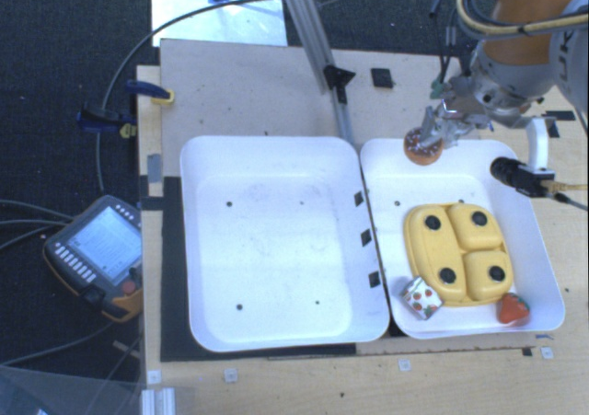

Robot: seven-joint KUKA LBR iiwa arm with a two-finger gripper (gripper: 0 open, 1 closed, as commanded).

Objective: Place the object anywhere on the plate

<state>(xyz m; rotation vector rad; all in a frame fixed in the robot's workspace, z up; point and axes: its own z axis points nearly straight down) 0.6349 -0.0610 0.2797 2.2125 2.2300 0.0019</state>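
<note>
My two-finger pincer grips a small round brown doughnut above the right white bin's far edge, behind the yellow sectioned plastic plate

Arm: upper body cut off by the top and right picture edges. Gripper: fingers blurred, their stance unreadable against the small brown object directly under them. Handheld pendant, left: screen text too small to read.
</note>
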